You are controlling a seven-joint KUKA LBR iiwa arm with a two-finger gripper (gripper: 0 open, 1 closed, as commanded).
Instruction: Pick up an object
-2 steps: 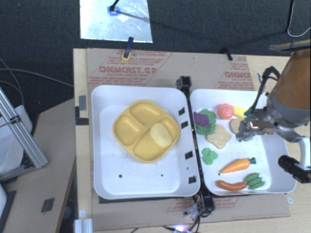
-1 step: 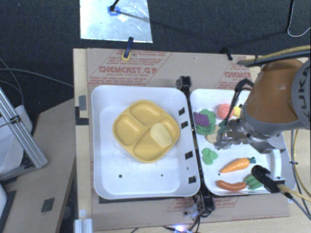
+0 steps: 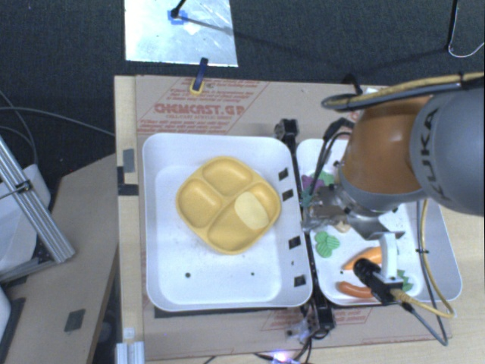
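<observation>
The arm's orange and grey wrist hangs over the right bin [image 3: 447,268] and covers most of it. My gripper [image 3: 327,211] sits low at that bin's left side, under the wrist. Just below it lies a small green leafy piece [image 3: 327,243]. Further toward the front are an orange carrot-like piece [image 3: 361,258] and a reddish sausage-shaped piece [image 3: 352,288]. A purple and green item [image 3: 314,180] peeks out at the bin's far left. The view shows nothing held.
The left bin [image 3: 170,279] holds a yellow divided plate [image 3: 198,199] with a pale oval piece [image 3: 252,210] in its right compartment. Black clips [image 3: 292,196] line the wall between the bins. Cables trail off the arm at the front right.
</observation>
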